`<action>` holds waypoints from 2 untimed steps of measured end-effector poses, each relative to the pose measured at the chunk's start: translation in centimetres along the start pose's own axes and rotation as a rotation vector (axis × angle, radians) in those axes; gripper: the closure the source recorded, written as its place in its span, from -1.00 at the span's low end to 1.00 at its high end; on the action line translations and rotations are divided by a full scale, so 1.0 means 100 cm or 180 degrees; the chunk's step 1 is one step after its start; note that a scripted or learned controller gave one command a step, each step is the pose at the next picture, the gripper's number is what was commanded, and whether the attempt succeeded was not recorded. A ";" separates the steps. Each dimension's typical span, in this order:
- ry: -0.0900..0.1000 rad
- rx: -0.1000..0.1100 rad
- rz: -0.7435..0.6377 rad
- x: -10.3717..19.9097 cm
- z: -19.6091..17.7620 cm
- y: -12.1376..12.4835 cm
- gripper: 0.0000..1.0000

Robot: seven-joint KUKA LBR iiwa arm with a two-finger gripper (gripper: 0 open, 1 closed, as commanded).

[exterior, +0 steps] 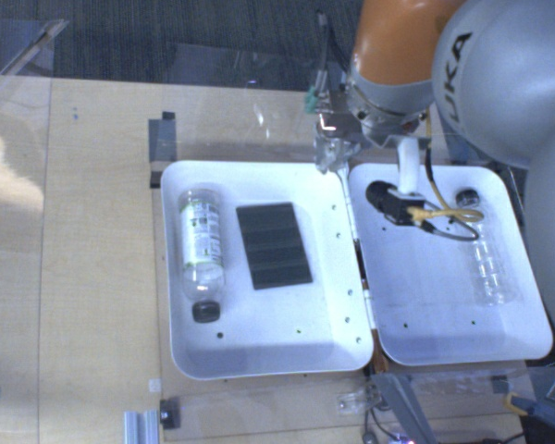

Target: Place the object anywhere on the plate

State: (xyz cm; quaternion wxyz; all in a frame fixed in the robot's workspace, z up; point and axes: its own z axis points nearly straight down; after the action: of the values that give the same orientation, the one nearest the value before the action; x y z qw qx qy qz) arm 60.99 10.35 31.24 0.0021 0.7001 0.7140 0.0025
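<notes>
A dark rectangular ribbed plate (274, 245) lies flat in the middle of the left bin (259, 354). To its left a clear plastic bottle (202, 241) with a pale label lies lengthwise, its black cap toward the front. A second clear bottle (489, 268) lies along the right side of the right bin (462, 340), with its dark cap (467, 196) toward the back. My gripper (330, 158) hangs at the back edge where the two bins meet, apart from the plate and from both bottles. Nothing shows beneath it.
The grey arm with its orange band (402, 21) covers the upper right. A black fitting (385, 198) with a yellow cable (444, 215) hangs over the back of the right bin. A black bracket (162, 141) stands at the left bin's back left corner.
</notes>
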 end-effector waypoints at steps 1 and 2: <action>0.0001 0.0002 0.0106 0.006 0.000 -0.001 1.00; 0.0001 0.0002 0.0417 0.025 0.010 0.025 1.00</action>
State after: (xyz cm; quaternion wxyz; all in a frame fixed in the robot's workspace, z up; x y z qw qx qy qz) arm 63.40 12.88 30.29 0.0017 0.7454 0.6666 0.0026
